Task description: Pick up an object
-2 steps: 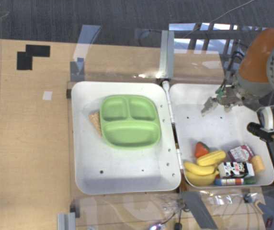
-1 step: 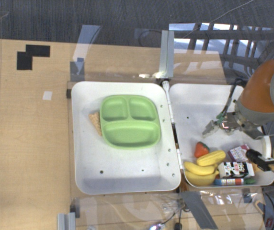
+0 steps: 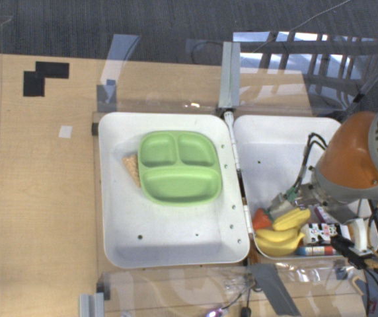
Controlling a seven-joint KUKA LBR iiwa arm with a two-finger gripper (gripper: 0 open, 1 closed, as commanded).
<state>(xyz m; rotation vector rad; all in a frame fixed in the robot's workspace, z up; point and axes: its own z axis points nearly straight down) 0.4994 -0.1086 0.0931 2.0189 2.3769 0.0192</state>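
Note:
My gripper (image 3: 287, 205) is low in the right bin (image 3: 275, 144), at its front part, with the orange band of the arm (image 3: 351, 157) above it. Its tip sits right over a bunch of yellow bananas (image 3: 283, 238) that lies against the bin's front wall. A small red object (image 3: 262, 217) touches the bananas on their left. A marker with a red cap (image 3: 314, 250) and a small printed box (image 3: 321, 232) lie just right of the bananas, partly under the arm.
The left bin (image 3: 169, 243) holds a green divided plate (image 3: 178, 167) with a tan, cracker-like piece (image 3: 131, 169) sticking out from under its left edge. Black cables run along the arm's wrist.

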